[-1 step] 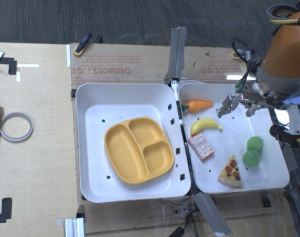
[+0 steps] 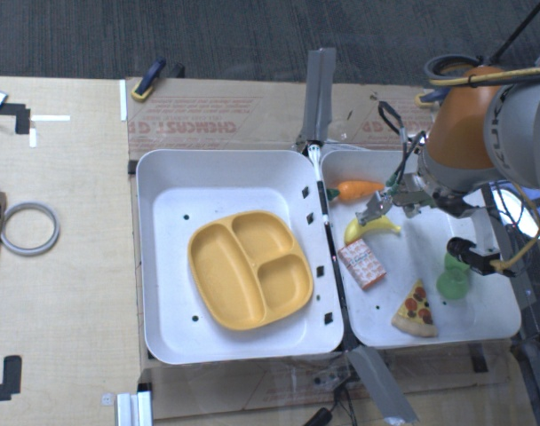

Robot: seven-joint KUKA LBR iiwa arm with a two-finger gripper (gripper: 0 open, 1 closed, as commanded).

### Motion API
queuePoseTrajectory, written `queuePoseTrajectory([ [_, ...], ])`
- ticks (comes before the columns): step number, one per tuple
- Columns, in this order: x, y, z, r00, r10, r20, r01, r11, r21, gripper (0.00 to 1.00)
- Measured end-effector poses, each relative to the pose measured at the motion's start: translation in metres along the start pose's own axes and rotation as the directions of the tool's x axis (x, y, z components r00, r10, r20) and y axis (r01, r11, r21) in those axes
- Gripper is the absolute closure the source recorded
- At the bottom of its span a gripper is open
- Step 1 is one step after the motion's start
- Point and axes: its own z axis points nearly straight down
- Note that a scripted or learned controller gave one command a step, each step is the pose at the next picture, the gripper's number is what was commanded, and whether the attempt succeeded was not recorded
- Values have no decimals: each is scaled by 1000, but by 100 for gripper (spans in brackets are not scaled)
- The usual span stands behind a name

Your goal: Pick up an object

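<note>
In the right bin [image 2: 483,327] lie an orange carrot [image 2: 359,189], a yellow banana [image 2: 373,229], a red-and-white box [image 2: 362,264], a pizza slice [image 2: 414,310] and a green cup [image 2: 453,279]. My gripper [image 2: 377,208] reaches in from the right, low over the bin's back left part. Its tip is just above the banana and just right of the carrot. I see nothing held in it.
The left bin [image 2: 163,238] holds a yellow divided plate [image 2: 250,270]. A grey divider post [image 2: 319,96] stands behind the seam between the bins. A tape roll [image 2: 27,228] lies on the bench at far left. Cables [image 2: 501,256] hang by the arm's wrist.
</note>
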Motion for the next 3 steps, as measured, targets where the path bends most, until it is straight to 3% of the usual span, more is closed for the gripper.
queuePoseTrajectory([
  [1,6,35,16,996,-88,-4,88,996,12,0],
  [2,10,-15,16,950,-311,-9,311,950,12,0],
  [3,24,-28,-84,982,-189,-6,189,982,13,0],
])
